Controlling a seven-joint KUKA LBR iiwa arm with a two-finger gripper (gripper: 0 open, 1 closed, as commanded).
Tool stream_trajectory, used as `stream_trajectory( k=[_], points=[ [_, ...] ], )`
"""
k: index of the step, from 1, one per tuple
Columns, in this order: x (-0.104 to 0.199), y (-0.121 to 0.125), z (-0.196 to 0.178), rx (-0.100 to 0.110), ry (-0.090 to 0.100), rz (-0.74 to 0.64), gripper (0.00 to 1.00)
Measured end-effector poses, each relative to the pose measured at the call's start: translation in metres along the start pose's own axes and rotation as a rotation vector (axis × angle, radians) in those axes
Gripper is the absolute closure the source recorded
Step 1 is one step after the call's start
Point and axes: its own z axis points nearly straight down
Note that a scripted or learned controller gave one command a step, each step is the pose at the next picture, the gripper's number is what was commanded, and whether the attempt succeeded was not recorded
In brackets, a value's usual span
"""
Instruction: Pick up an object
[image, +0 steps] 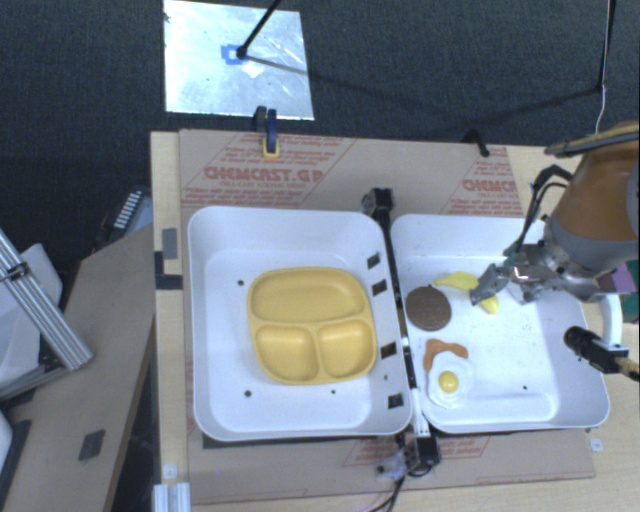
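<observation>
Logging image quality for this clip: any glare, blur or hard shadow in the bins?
Camera view: light is even and soft, with faint shadows along the white bins' walls; the foil sheet above the bench glares; the yellow tray and fried egg look sharp; the hand is slightly soft-edged.

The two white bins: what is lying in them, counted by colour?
Yellow: 3, the divided tray, a banana and a small piece by the gripper
Brown: 1, a round patty
Orange: 1, a strip
White and yellow: 1, a fried egg
Total: 6
</observation>
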Motion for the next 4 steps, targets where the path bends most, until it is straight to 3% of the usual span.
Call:
stream_trajectory(
  k=[2, 3, 4],
  points=[
    [-0.003, -0.003, 0.086, -0.001, 0.0, 0.0, 0.0],
    [-0.003, -0.002, 0.074, -0.004, -0.001, -0.001, 1.0],
    [-0.003, 0.008, 0.025, -0.006, -0.001, -0.003, 1.0]
  ],
)
